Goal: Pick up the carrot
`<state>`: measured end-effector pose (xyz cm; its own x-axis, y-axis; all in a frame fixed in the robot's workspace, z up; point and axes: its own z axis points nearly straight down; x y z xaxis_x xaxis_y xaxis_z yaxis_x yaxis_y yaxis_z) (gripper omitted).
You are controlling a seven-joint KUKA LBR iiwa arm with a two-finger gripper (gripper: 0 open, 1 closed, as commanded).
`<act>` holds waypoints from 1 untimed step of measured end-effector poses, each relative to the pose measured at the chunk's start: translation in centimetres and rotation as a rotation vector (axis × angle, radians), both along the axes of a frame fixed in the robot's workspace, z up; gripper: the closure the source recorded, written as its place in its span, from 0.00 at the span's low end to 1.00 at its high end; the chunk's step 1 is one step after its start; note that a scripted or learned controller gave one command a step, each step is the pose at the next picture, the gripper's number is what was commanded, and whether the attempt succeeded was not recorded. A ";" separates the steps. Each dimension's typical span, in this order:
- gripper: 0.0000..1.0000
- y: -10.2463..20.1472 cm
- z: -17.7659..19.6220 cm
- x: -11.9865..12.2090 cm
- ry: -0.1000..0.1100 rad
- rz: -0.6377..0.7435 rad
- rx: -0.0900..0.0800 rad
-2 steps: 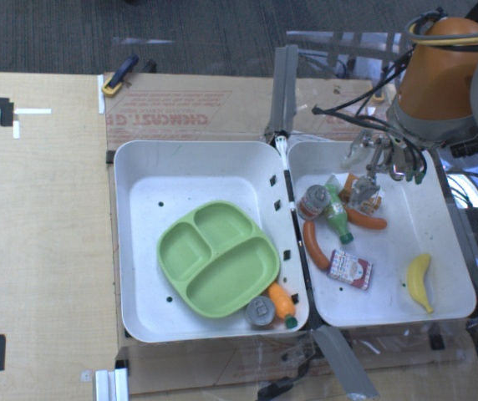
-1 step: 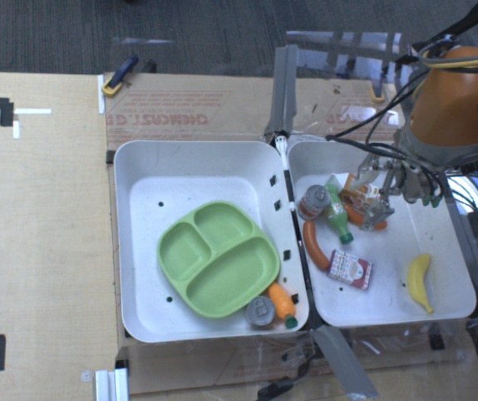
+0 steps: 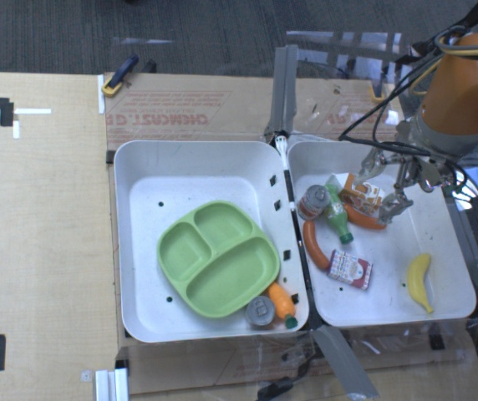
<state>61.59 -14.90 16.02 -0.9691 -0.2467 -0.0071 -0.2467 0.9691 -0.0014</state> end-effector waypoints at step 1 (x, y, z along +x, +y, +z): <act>0.00 4.0 -6.7 -3.0 0.004 -0.247 0.001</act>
<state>58.61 -10.92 9.27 -1.0000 -0.0019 -0.0032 -0.0019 1.0000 -0.0002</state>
